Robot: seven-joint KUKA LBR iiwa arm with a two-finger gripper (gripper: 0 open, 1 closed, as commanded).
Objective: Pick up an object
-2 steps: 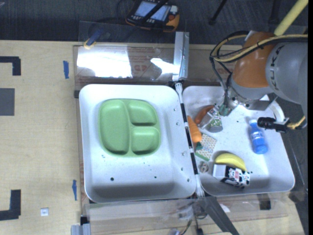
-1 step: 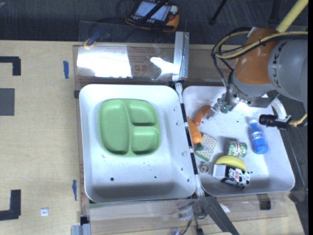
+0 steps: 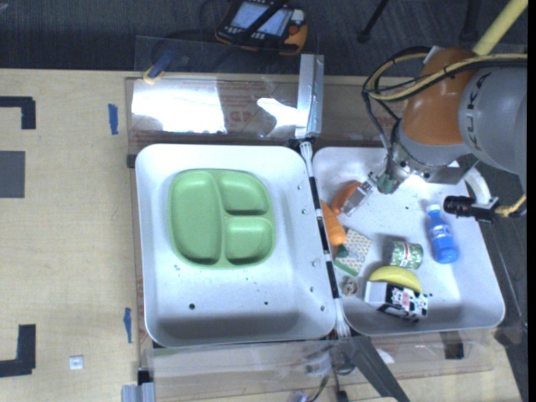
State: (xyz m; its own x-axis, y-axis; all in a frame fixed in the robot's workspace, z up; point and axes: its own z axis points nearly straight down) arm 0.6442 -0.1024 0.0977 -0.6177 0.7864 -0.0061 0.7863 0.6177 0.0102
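Pale wooden worktop (image 3: 67, 224) under two white bins (image 3: 159, 308), dark carpet (image 3: 100, 15) behind. The claw (image 3: 362, 196) is small and blurred; its state is unclear.

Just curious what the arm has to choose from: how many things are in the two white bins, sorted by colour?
Green: 2, divided plate, can
Orange: 2, carrot-like item, item near gripper
Blue: 1, bottle
Yellow: 1, banana
Black-and-white: 1, toy
Patterned: 1, packet
Total: 8
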